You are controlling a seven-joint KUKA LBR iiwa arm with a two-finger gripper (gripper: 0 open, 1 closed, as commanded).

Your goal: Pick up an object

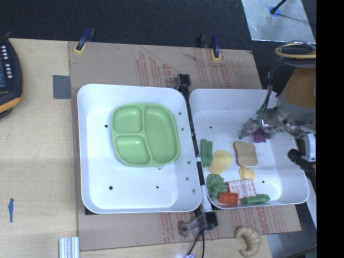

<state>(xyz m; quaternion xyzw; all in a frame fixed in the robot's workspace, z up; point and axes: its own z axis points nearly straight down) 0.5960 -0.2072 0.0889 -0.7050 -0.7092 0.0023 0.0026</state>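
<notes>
In the right bin [279,190] we see the pickable objects lying loose. A small purple piece [259,135] lies toward one o'clock of the bin's middle. A tan bread slice [246,153] lies flat near the centre, with a little yellow chunk [246,172] just at its six o'clock. At nine o'clock lie a yellow disc [220,160] and an upright-lying green strip [206,149]. Toward seven o'clock cluster a leafy green piece [215,183], a red piece [228,198], a red-and-white packet [242,187] and a green pod [255,200].

Just below the gripper [260,127], a brown bread slice [245,153] and round yellow chip [220,160] crowded the right white bin [226,102]; bare floor lay to its left.
</notes>
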